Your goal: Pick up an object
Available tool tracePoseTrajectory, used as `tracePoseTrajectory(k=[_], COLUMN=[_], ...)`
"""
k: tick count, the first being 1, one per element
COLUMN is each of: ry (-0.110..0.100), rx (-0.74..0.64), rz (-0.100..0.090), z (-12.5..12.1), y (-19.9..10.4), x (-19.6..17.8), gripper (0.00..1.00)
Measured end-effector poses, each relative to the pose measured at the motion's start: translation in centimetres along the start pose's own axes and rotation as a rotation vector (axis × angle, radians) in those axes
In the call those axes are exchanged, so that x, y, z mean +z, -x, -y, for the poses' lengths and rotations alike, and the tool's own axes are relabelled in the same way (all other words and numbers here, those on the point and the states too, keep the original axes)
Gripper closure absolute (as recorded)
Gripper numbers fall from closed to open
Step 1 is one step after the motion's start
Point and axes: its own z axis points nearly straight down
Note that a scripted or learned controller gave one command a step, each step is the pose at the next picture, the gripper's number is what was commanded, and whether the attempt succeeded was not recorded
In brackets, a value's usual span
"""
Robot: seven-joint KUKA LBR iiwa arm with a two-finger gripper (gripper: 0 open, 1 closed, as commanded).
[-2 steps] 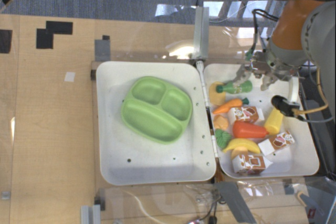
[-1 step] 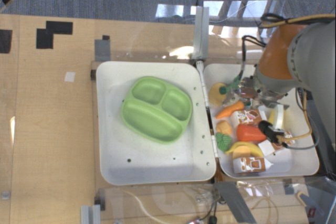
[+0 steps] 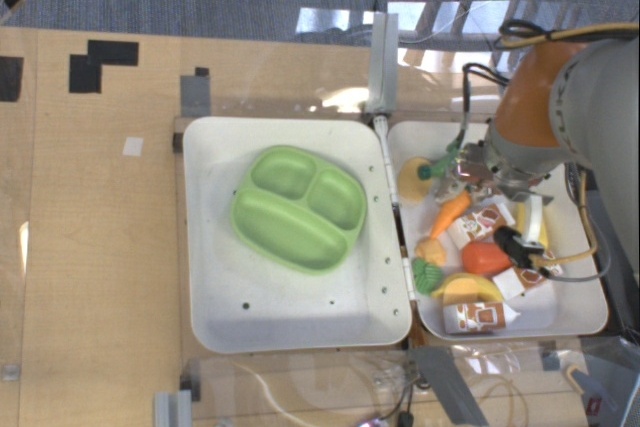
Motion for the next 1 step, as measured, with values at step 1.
tracePoseTrajectory(k=[1], ry=[0.000], rx=[-0.221], rz=[0.002], z=[3.64], y=[-2.69], x=[-8.29], gripper=[1.00])
